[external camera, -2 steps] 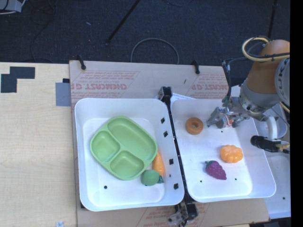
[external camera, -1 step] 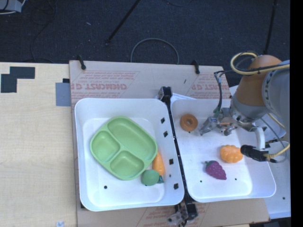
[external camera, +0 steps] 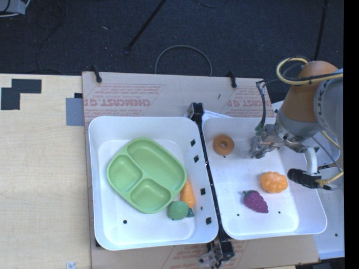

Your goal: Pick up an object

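Where the gripper (external camera: 259, 148) hangs over the right bin (external camera: 314, 224), its tip is a dark blur, so you cannot tell whether it is clenched or released. Just left sits one glossy brown ring (external camera: 224, 145); toward the front lie one lumpy orange gourd (external camera: 274, 182) and one knobbly purple grape bunch (external camera: 255, 201). In the left bin (external camera: 101, 228), one smooth green three-well tray (external camera: 147, 174) partly hides one carrot (external camera: 188, 195) beside one green ball (external camera: 178, 210)

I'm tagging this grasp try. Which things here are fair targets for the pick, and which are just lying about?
Targets near the claw, right bin:
doughnut
orange pumpkin
purple grapes

Lying about, left bin:
green divided plate
carrot
green ball
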`<state>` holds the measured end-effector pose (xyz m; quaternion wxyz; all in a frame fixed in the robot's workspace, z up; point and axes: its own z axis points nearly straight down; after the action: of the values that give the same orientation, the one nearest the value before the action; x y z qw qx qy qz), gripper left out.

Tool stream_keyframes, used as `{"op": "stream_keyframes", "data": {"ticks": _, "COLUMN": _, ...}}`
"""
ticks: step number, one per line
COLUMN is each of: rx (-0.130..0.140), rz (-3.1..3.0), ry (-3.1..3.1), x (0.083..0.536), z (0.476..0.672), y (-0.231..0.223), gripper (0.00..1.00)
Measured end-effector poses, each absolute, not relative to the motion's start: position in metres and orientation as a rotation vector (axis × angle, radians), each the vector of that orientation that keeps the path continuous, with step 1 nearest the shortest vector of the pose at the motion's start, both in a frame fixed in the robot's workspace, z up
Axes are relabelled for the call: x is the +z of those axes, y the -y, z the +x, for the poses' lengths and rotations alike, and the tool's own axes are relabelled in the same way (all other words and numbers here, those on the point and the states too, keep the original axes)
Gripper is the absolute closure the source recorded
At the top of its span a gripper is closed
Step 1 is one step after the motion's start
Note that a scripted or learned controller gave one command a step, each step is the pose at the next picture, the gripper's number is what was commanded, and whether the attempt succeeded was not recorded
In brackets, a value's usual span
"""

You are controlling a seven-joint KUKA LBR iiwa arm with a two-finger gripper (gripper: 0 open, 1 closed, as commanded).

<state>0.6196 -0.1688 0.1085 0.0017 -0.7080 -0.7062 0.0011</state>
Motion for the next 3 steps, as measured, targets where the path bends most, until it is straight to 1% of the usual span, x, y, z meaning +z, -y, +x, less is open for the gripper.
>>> {"op": "stream_keyframes", "data": {"ticks": 1, "rx": -0.003, "rz": -2.222, "ry": 2.225, "x": 0.167, "z": 0.629, "y": 0.168, "gripper": 1.0}}
{"op": "stream_keyframes", "data": {"ticks": 2, "rx": -0.002, "rz": -2.221, "ry": 2.226, "x": 0.213, "z": 0.633, "y": 0.175, "gripper": 1.0}}
{"op": "stream_keyframes", "data": {"ticks": 3, "rx": -0.001, "rz": -2.22, "ry": 2.224, "x": 0.243, "z": 0.633, "y": 0.176, "gripper": 1.0}}
